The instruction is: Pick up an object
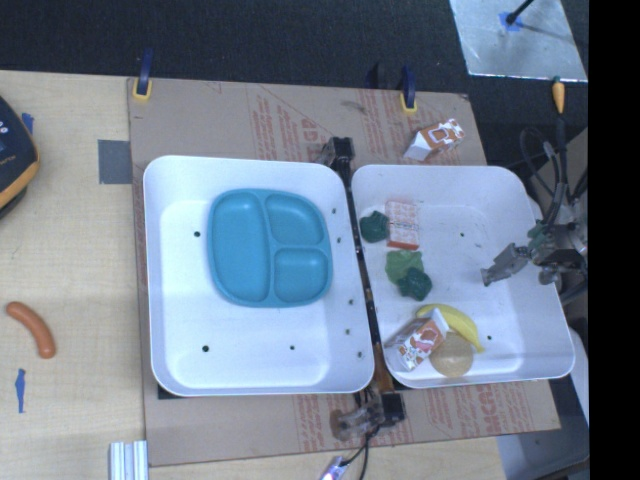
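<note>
Two white bins (pixel 250 368) (pixel 520 363). One blue tray (pixel 268 246). One banana (pixel 460 322). Three green items (pixel 374 226) (pixel 402 264) (pixel 416 286). Two small cartons (pixel 416 344) (pixel 436 139). One red-and-white packet (pixel 403 224). One sausage (pixel 32 328). Three clamps (pixel 144 76) (pixel 407 88) (pixel 558 94).

Banana (pixel 458 322), carton (pixel 417 344), green toys (pixel 405 271) in right bin (pixel 540 353).

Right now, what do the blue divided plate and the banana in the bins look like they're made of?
The blue divided plate looks like moulded plastic, matte: uniform colour, soft rounded compartment edges. The banana looks like toy plastic, slightly glossy: flat even yellow without blemishes, though at this size real fruit can't be ruled out.
</note>
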Available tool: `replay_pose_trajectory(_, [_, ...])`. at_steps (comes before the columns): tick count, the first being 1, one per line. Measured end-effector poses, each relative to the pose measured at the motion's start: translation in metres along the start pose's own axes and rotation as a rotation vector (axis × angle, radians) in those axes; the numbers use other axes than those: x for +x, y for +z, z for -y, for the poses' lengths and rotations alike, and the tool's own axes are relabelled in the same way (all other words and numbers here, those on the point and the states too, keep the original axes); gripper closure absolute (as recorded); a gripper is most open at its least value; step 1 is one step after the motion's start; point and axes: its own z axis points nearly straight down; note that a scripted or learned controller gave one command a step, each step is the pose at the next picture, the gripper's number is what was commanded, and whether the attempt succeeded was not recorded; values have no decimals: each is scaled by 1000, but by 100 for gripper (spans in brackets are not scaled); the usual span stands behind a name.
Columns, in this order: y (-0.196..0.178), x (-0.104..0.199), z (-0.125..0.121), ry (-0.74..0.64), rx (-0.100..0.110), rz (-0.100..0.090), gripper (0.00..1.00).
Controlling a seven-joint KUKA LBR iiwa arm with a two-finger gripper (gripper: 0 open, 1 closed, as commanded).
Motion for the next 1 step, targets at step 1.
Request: replay_pose_trajectory(1, [87,91,-17,-2,2,0,0])
